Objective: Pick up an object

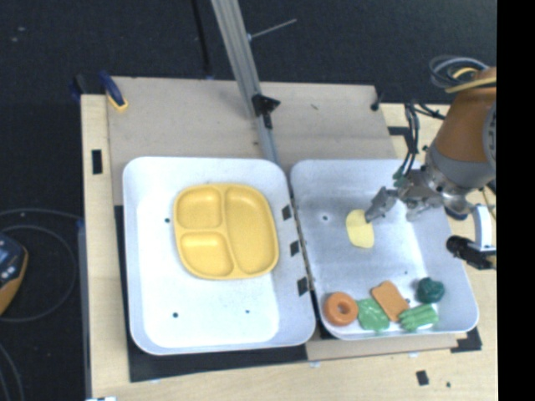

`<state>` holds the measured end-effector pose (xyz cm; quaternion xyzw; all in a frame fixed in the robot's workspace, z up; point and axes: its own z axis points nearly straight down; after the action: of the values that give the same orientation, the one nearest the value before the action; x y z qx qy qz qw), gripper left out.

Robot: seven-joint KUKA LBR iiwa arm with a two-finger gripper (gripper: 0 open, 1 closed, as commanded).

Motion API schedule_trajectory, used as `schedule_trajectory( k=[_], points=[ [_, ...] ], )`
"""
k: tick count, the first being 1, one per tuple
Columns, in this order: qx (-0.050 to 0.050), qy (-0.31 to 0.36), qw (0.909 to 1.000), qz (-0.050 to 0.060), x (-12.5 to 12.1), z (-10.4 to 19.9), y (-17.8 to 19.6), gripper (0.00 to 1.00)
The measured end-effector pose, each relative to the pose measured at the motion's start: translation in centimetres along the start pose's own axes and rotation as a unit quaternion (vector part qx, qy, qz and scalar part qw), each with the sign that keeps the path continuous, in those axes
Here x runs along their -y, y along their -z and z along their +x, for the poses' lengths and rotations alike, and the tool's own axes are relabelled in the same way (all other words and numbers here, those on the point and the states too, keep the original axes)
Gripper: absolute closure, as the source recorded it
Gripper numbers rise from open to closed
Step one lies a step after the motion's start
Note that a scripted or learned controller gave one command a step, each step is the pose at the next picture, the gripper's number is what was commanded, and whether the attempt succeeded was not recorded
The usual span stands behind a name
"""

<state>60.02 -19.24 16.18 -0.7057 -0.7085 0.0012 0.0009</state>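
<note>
Gripper (393, 200): right of centre; we see its fingers spread, gripping nothing.
Yellow piece (360, 229): right bin (334, 182), just lower-left of the fingertips.
Long axis: we read it roughly top-to-bottom.

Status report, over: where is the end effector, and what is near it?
End effector low in right bin, beside the yellow piece. No grasp visible. Other toys clustered at the bin's near edge, clear of it.

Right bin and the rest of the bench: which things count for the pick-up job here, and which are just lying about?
In play:
gripper, beside the pale yellow piece
pale yellow piece
orange ring
orange block
light green pieces
dark green piece
right bin

Lying about:
yellow divided tray
left bin
metal pole
</note>
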Motion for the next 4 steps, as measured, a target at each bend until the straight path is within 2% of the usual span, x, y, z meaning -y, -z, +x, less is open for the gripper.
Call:
schedule_trajectory(
  k=[1,2,3,4],
  points=[
    [0.000,-0.002,1.0000,0.000,0.9,-0.8,-5.5,0.00],
    [0.000,-0.002,1.0000,-0.003,0.7,-0.8,-5.8,0.00],
    [0.000,-0.003,1.0000,-0.008,0.5,-0.9,-4.5,1.00],
    [0.001,0.000,1.0000,-0.005,-0.7,-1.0,1.1,1.00]
  ],
)
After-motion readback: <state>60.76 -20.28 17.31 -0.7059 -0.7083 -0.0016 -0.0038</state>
